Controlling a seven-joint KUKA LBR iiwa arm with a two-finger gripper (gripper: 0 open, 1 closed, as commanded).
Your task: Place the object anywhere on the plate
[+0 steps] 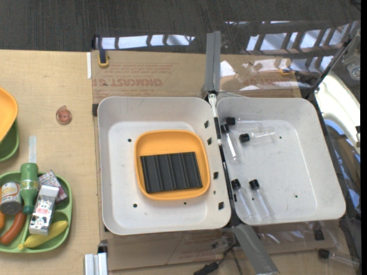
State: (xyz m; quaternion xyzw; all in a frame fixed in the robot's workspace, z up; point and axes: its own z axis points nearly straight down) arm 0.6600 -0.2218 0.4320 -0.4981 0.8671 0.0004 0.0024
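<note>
While two white bins sit side by side on the counter (51, 73), the left bin (114, 153) holds an orange plate (172, 137) with round corners. A flat black block with ridges (172, 172) lies on that plate. It covers the middle and the near part of the plate, and the orange rim shows all around it. The block lies flat and straight, not tipped.

I cannot tell whether the gripper is open or closed.

The right bin (298, 153) has some small clear vials with black caps. One vial (255, 137) lies near the far left part of that bin, with another black cap (229, 121) close by. A thin clear tube (230, 149) lies along the left wall. Two more vials (243, 199) lie next to each other near the front left corner.

Brown cardboard (149, 79) lies under the bins, with red print on it.

Far to the left on the counter is a green tray (60, 234) full of toy food. A green bottle (28, 185) stands on it, beside a small can (10, 193). A little white carton (41, 213), a yellow banana (43, 236) and a red sausage (11, 229) lie there too. An orange bowl (6, 116) peeks in at the left edge, sitting in a green one. A small pink round thing (64, 115) lies alone on the wood, well apart from the bins.
</note>
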